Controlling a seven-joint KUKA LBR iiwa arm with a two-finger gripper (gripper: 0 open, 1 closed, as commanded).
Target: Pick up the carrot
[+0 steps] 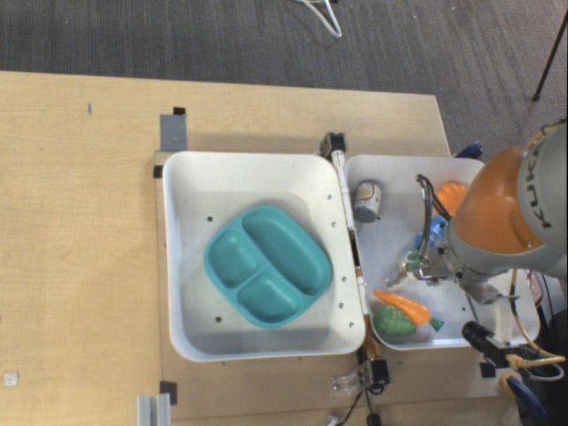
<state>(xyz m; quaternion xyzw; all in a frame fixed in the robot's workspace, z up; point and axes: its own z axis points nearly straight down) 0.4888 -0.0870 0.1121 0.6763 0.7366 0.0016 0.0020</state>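
Right bin (390, 171): carrot (404, 304) visible, gripper (415, 269) fingers indistinct

Smooth, slightly glossy white plastic for both bins (186, 327); matt teal plastic for the divided tray (268, 263) inside the left one. Pale, matt wood for the bench (80, 238) beneath. Glossy orange plastic on the carrot (404, 304).

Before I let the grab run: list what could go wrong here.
1. The carrot lies against the green vegetable, so closing fingers may catch both or push the carrot aside.
2. It sits near the right bin's front wall, leaving little room.
3. The gripper may drag nearby items such as the can.
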